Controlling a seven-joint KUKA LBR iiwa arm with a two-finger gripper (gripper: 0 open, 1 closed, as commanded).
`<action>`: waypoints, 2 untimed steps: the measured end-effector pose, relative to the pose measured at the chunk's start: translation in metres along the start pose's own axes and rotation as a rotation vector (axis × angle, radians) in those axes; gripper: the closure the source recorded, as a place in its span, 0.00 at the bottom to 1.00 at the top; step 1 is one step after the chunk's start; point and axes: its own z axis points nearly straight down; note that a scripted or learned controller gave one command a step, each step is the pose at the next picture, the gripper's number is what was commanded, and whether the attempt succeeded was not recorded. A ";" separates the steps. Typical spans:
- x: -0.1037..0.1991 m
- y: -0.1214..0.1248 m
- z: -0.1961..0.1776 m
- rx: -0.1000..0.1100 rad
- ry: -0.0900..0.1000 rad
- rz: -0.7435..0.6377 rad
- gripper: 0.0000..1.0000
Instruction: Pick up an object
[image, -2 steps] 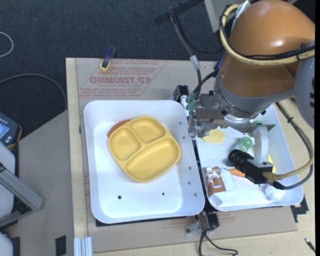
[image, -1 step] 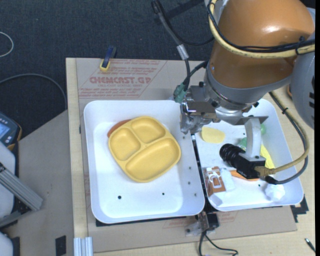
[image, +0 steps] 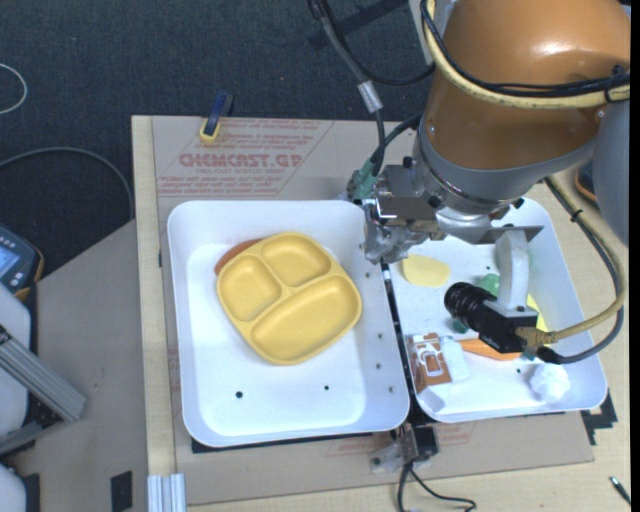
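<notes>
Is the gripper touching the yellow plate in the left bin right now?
Apart. The camera view shows bare white bin floor between the gripper and the yellow plate, clear of its right edge.

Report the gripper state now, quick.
Gripper: whether it is open or closed cannot be told from this view. It is low at the left rim of the right bin.

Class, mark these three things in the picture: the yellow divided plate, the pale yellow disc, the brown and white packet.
yellow divided plate (image: 296, 318), camera view, on its largest compartment.
pale yellow disc (image: 427, 271), camera view, middle of its flat face.
brown and white packet (image: 432, 361), camera view, middle of its top face.
</notes>
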 end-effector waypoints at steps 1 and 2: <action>0.001 0.001 -0.010 -0.003 0.000 -0.001 1.00; 0.001 0.001 -0.020 -0.006 0.000 -0.002 1.00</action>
